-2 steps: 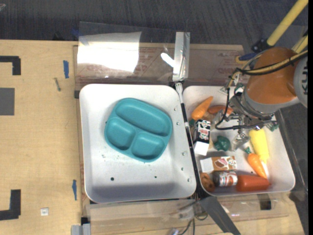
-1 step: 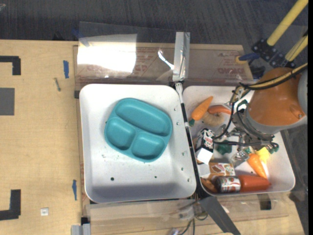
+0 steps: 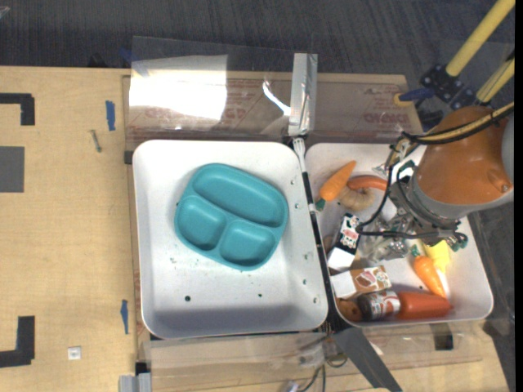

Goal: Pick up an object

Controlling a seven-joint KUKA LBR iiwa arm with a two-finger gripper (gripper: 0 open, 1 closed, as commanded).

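In the right bin point(image 3: 480, 278), the claw point(image 3: 406, 233) hangs low among clutter; its grip I cannot tell, nothing visibly lifted.

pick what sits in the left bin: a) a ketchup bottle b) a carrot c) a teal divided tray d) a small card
c, the teal tray with three compartments lies alone on the floor of the left bin, while the carrots, bottle and cards lie in the right bin.
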